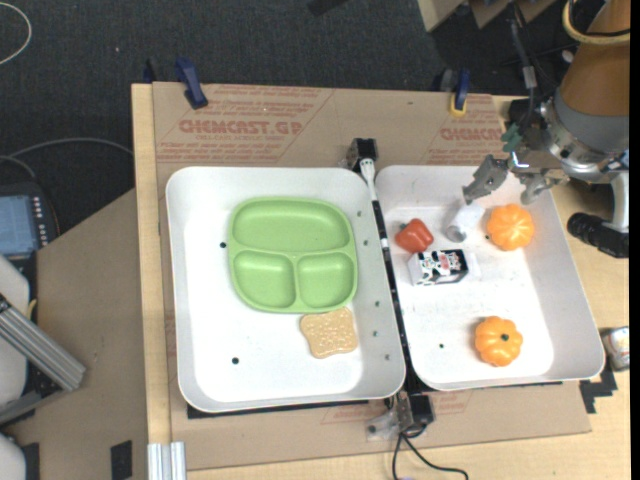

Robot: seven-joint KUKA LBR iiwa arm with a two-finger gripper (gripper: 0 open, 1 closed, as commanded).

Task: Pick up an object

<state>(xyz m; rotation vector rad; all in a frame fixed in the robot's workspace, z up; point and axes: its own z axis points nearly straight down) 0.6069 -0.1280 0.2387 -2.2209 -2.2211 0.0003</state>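
Pumpkin (498, 340) number one sits closest to me, a little orange one near the front edge of the right bin (560, 298), well apart from everything else, so it looks like the easiest grab if the program goes for it. Over in the left bin (190, 268) there's a tan cracker-looking piece (330, 333) lying just in front of a green divided tray (293, 254), touching or nearly touching its edge.

Moving back in the right bin, a black-and-white patterned block (441, 266) lies flat mid-bin, with a red pepper-ish thing (414, 235) just behind it by the divider. Those two are crowded, so I'd guess they're awkward to pinch.

Farther back there's a second, bigger orange pumpkin (510, 226), and the gripper (505, 183) hangs right behind it over the bin's back corner. Fingers look spread apart, nothing between them. My guess is it's lining up on that pumpkin, but nothing's picked yet.
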